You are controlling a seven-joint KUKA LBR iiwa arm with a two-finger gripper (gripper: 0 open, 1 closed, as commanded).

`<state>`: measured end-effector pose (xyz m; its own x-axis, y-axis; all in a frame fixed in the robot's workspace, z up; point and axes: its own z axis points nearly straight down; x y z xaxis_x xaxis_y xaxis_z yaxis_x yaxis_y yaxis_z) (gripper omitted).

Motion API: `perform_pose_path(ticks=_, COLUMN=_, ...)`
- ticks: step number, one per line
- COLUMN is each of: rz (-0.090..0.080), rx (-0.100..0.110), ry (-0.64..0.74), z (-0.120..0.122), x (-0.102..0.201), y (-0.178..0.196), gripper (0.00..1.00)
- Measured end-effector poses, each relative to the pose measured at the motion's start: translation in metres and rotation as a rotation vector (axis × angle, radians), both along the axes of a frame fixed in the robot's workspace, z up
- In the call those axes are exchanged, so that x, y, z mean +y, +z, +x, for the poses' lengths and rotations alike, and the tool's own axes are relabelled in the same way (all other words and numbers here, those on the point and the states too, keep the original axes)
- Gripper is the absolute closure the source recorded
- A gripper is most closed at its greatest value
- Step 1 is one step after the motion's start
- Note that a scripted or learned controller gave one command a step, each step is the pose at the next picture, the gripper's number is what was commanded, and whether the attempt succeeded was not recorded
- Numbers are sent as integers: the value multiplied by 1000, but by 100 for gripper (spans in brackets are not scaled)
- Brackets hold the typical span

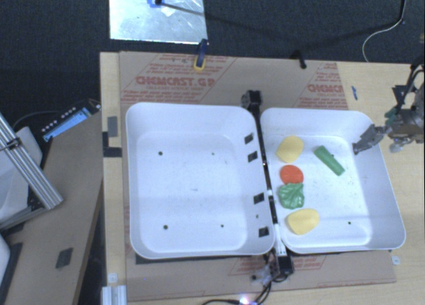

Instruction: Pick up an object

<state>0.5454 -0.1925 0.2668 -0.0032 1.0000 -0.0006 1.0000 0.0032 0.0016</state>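
Here's the robot, and little of it is on show: just the gripper (367,140) and a bit of the wrist behind it. The body of the gripper is a dull grey block, boxy and metallic. One slim grey prong juts out from it, paler along its upper face, darker underneath. Behind the block comes a cluster of darker fittings, grey and black, with a hint of green among them. A thin dark cable loops up from the wrist. Detail here is blurred; screws and markings can't be made out.
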Motion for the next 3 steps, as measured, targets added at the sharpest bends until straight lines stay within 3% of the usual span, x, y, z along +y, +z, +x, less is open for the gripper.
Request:
perform_pose_path(ticks=1, rz=7, rx=11, ry=7, z=-44, x=88, y=-102, gripper=0)
perform_pose_path(ticks=2, rz=2, rx=3, ry=4, z=3, x=110, y=-180, gripper=0)
perform_pose_path(ticks=3, rz=0, rx=-1, ry=1, z=3, x=107, y=-165, gripper=100)
